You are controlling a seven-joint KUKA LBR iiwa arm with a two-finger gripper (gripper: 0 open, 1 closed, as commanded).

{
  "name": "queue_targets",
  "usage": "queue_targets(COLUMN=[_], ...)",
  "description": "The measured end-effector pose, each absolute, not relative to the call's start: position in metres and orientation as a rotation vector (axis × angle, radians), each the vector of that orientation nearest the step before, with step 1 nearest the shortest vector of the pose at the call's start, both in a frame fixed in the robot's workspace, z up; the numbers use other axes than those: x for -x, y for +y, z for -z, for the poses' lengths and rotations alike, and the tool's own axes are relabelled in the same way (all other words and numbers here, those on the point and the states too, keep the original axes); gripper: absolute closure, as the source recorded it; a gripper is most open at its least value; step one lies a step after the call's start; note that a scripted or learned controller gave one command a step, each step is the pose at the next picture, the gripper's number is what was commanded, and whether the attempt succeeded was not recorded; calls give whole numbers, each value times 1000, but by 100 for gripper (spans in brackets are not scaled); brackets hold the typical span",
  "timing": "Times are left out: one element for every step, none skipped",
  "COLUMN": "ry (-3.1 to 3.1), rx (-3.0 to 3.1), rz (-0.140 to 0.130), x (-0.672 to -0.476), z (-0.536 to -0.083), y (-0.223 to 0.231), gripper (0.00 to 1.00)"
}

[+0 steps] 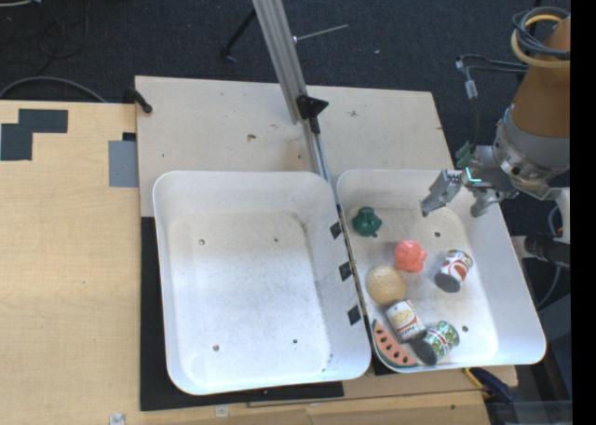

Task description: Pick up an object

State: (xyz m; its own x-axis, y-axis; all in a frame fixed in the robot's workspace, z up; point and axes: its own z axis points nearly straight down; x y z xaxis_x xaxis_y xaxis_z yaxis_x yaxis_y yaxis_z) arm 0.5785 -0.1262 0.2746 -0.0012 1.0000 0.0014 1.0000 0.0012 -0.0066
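Observation:
My gripper (459,197) hangs over the far right part of the right bin (503,255), open, with nothing between its fingers. Below it in the bin lie a green toy (366,222), a pink-red fruit (410,255), a red and white can (453,270), a tan round bun (386,283), a small jar with a yellow label (404,319), a green can (440,339) and a watermelon slice (393,349). The gripper stands well above and to the upper right of the pink fruit, apart from every object.
The left bin (186,227) sits beside the right one, split from it by a rail with black clips (343,269). A slanted aluminium bar (279,41) rises from the bench behind the bins. A wooden surface (65,274) lies at left.

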Motion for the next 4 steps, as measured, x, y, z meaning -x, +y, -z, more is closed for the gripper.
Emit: queue_targets(ry=[-2220, -2217, -2215, -2215], rx=[2219, 2217, 2217, 2217], rz=[-2, -7, -8, -7], x=[-579, -577, -567, -572], z=[-276, -233, -182, -130], y=[-127, -126, -128, -121], gripper=[0, 0, 0, 0])
